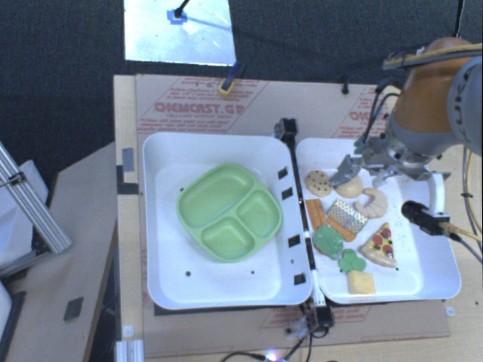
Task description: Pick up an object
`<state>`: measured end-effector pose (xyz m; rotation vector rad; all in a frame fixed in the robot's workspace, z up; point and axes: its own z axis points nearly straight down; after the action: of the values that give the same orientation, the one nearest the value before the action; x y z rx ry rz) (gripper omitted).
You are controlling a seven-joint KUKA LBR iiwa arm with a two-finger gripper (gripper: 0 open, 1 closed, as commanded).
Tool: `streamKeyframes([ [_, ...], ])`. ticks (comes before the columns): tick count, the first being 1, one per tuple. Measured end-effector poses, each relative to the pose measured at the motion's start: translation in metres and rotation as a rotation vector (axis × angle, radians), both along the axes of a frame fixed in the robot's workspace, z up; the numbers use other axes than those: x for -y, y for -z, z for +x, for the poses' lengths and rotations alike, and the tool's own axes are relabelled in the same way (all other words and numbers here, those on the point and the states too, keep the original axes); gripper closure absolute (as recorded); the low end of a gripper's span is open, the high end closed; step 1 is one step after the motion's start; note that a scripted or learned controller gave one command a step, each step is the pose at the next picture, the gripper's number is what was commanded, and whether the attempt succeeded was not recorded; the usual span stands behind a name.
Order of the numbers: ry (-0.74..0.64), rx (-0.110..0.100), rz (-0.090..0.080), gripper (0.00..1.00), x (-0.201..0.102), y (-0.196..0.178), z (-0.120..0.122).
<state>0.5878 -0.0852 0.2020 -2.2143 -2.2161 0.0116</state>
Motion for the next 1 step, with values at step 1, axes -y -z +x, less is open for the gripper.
streamKeyframes([
  [1, -0.002, 0.013, -0.001, 0.00, 0.0000, -0.0065, 0.0028],
])
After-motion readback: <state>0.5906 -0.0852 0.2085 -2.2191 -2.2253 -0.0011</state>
